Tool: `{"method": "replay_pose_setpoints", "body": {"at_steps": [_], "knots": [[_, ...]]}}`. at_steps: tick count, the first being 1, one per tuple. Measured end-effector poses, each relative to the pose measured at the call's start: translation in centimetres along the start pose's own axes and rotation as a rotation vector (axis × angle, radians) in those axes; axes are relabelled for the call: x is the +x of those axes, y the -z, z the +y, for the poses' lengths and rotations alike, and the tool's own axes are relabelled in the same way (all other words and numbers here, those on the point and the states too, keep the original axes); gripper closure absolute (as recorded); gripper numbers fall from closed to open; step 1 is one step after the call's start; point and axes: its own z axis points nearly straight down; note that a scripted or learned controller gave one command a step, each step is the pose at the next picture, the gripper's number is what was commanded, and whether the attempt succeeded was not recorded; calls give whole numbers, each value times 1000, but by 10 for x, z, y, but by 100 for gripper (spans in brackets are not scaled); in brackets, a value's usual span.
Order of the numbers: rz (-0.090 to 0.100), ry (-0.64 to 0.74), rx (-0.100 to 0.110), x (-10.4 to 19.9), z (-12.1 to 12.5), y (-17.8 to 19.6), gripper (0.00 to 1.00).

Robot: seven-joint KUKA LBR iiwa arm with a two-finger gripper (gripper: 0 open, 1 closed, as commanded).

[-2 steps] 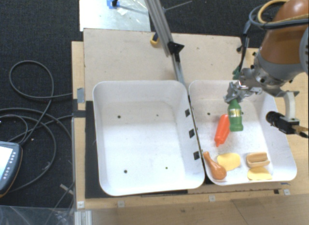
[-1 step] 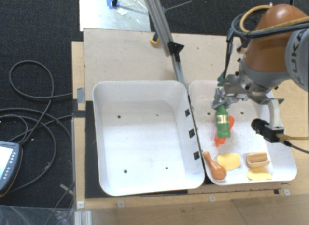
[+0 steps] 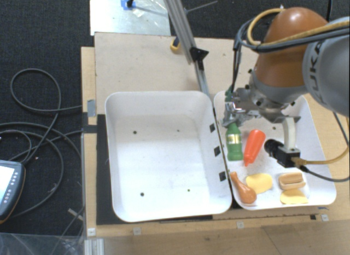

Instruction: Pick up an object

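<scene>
In the right bin [image 3: 322, 139], a green bottle [image 3: 234, 142] lies beside an orange carrot [image 3: 254, 145]; its label is unreadable. The gripper [image 3: 234, 116] hangs just above the bottle's cap; finger state cannot be told. "KU" shows on the arm [image 3: 322, 62].

Left white bin [image 3: 117, 155] sits on desk [image 3: 136, 65]. Black cables [image 3: 33, 106] coil on dark floor left of bin. Grey pendant screen [image 3: 8, 185] lies further left, at frame edge. Metal pole [image 3: 183, 24] slants above bin's far right corner. Blue tape [image 3: 127, 4] beyond desk.
</scene>
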Motion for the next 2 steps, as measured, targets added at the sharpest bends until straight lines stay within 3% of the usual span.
{"method": "replay_pose_setpoints", "body": {"at_steps": [1,2], "knots": [[0,0,1,53,-10,0,100],[-2,-8,0,50,-9,0,0]]}}
